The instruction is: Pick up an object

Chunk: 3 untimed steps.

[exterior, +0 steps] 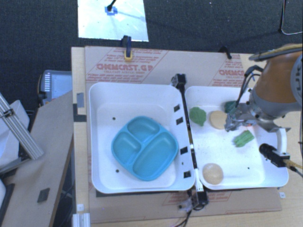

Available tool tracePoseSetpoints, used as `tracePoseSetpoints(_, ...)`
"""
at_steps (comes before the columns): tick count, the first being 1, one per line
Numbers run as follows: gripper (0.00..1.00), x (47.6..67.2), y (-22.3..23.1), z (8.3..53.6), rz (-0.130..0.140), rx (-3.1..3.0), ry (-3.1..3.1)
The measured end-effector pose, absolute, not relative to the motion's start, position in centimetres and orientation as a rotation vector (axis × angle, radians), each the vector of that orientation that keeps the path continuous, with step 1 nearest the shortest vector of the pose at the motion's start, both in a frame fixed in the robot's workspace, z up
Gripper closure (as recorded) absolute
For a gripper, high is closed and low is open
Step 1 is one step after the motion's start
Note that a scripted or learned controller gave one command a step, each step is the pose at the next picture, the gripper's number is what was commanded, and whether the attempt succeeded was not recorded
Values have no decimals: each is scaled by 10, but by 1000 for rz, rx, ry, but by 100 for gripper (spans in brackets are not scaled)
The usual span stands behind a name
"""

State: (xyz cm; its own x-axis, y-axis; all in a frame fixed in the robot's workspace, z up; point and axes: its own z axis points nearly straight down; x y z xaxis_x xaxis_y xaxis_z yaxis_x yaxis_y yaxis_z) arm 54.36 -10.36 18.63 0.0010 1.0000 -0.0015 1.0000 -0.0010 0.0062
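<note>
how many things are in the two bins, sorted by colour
Blue: 1, the divided plate in the left bin
Green: 2, one piece near the divider and one piece beside the gripper
Teal: 1, a small piece partly behind the arm
Tan: 2, a round piece and another round piece in the right bin
Total: 6
</note>
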Motion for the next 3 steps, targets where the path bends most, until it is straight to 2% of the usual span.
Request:
tracePoseSetpoints(1,100,541,-103,231,6,2214,2222)
tracePoseSetpoints(2,100,542,-103,255,4,2215,2224)
tracePoseSetpoints(3,100,548,-52,257,4,2210,2231)
